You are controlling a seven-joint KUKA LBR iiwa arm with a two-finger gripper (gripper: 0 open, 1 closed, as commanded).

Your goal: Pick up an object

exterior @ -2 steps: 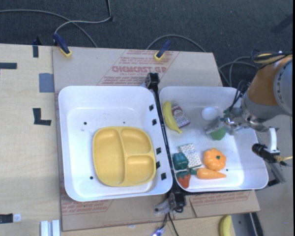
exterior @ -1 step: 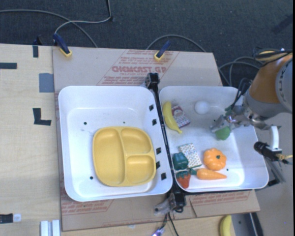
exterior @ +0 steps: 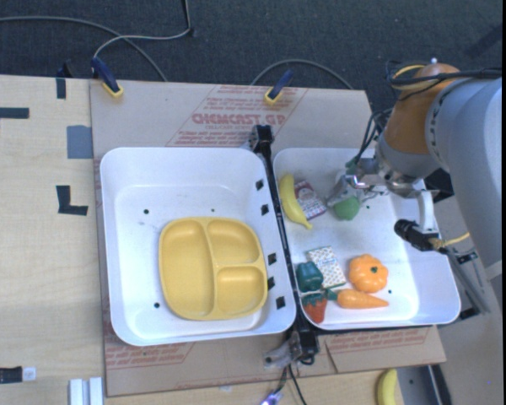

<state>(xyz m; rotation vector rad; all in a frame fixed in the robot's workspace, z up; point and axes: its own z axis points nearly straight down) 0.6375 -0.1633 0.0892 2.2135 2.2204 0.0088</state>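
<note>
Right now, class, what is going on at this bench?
A grey robot arm reaches into the right bin, its gripper down at a small green object near the bin's far side. Whether it holds it is unclear. A toy banana, an orange pumpkin and a carrot lie nearby. The left bin holds a yellow divided plate.

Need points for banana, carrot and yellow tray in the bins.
banana (exterior: 292, 202), camera view, middle of its curved body.
carrot (exterior: 362, 300), camera view, middle of its orange length.
yellow tray (exterior: 185, 264), camera view, floor of its large left compartment.
</note>
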